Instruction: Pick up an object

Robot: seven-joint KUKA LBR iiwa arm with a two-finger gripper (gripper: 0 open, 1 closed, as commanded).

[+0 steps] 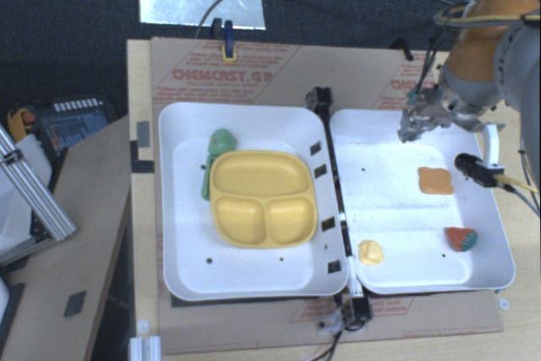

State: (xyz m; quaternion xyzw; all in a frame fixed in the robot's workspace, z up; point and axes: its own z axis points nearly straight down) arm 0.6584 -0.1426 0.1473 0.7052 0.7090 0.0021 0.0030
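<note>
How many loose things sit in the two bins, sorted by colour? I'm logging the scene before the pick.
Yellow: 2, the tray and a small lump
Green: 1, the piece behind the tray
Orange: 1, the flat piece
Red with green: 1, the piece
Total: 5

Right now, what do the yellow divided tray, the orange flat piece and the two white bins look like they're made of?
The yellow divided tray looks like moulded plastic, matte with a soft sheen: smooth rounded compartments, even colour. The orange flat piece could be soft plastic or foam, perhaps toy food; it is thin and dull, too small to tell. The white bins seem to be thin formed plastic, slightly glossy, with rounded rims.
</note>
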